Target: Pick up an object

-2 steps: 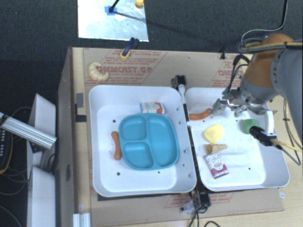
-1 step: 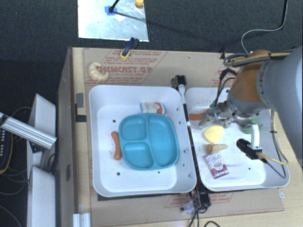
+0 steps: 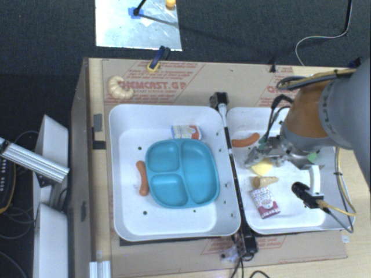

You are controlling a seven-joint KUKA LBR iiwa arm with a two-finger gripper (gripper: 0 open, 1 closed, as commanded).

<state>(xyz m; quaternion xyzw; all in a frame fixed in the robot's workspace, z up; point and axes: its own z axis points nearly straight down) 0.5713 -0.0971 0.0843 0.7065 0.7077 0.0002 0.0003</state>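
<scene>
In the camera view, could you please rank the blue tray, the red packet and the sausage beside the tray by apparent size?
1. Blue tray, by far the largest.
2. Red packet.
3. Sausage: about as long as the packet but much thinner.

The grey arm [image 3: 342, 106] is reaching in from the right, its orange-banded wrist bending down, end effector [image 3: 262, 154] pointing leftward and low

A croissant [image 3: 120, 86] and yellow-blue clip [image 3: 157, 59] lie on cardboard [image 3: 191, 83].

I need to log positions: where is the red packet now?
The red packet lies in the right bin, near its front edge, just below the small cone-shaped piece.
</scene>
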